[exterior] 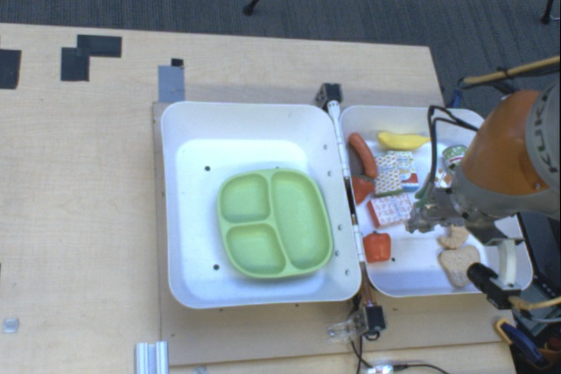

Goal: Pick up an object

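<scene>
So the arm [513,158] comes in from the right and hangs over the right bin [399,276], with the pincer [427,216] down low near the middle of that bin. Honestly can't tell if the pincer is apart or together, it's just a dark blurry clump from this angle, and I can't make out anything between its tips.

All the pickable stuff is in that right bin. A red sausage-looking thing [362,155] lies along the left wall, a yellow banana [402,140] sits near the top, and a couple of patterned packets [394,173] lie between them and the pincer, one [389,210] right beside its tips. A small red-orange block [378,247] sits lower left, and a tan bread-like piece [458,263] is at the bottom right, partly under the arm.

The left bin [188,188] holds a light green divided plate [275,223] with three compartments, sitting flat around the middle. Both bins sit side by side on the wooden bench [79,215].
</scene>
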Motion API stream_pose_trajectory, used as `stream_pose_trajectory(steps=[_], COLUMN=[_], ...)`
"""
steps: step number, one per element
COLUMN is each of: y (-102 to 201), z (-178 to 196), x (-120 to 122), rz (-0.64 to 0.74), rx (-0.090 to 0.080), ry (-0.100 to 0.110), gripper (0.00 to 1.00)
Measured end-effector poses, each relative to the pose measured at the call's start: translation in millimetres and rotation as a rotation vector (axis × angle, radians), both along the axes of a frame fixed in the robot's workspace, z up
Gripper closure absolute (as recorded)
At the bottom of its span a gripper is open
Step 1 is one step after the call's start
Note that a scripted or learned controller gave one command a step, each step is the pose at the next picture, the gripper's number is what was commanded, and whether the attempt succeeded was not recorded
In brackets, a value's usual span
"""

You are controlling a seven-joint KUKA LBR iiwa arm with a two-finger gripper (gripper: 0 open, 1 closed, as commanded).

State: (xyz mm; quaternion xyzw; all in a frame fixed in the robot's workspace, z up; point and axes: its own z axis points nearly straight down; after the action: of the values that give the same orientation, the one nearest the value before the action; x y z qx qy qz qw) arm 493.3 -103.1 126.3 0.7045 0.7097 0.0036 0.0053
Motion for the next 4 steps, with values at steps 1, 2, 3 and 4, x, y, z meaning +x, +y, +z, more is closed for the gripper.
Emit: stream_pose_trajectory(steps=[1, 2, 3, 4], y=[0, 19, 20, 20], z=[0, -40, -28, -28], x=[0, -5, -3, -3], rz=[0.000, -0.005, -0.003, -0.003], rx=[0.000, 0.000, 0.000, 0.001], ry=[0.000, 0.005, 0.000, 0.001], gripper=[0.00, 0.00, 1.00, 0.00])
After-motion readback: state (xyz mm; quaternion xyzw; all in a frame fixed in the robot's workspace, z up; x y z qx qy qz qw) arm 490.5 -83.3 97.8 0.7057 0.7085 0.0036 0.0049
